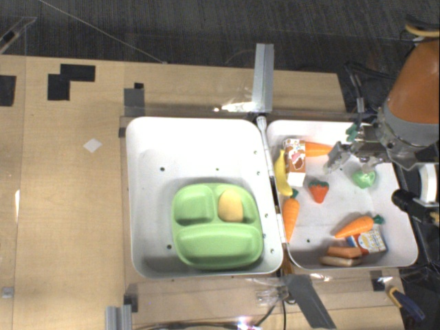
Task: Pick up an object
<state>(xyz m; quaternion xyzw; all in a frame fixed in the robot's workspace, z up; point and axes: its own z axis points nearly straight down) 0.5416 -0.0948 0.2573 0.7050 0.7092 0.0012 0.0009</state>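
Camera view: the arm (pixel 416 95) entered from the right edge of the frame, orange band above a grey wrist, with the gripper (pixel 349 158) over the upper part of the right bin (pixel 405 253). Whether it was apart or together could not be told; nothing was visibly held.

The right bin, white, shallow and round-cornered, held the candidate objects. A carton (pixel 295 161) stood near the upper left of the bin, long axis roughly vertical in the frame, printed red and white. A banana (pixel 280 177), yellow and curved, lay along the bin's left wall, just beside the carton, long axis near vertical. A carrot (pixel 317 148) lay horizontal behind the carton, tip toward the right. A second carrot (pixel 290 218) lay near vertical below the banana, green end up. A third carrot (pixel 353 227) lay at a slant at lower right, green end at its upper right. A strawberry (pixel 318 190), red and cone-shaped, sat mid-bin, point down. A green item (pixel 364 179) sat just below the gripper; its kind was unclear. A small box (pixel 372 241) and a sausage-shaped brown piece (pixel 342 254) lay at the bottom wall.

The left bin (pixel 158 150) held a green compartment tray (pixel 216 225), smooth plastic, with a yellow rounded fruit (pixel 231 205) in its upper right compartment.
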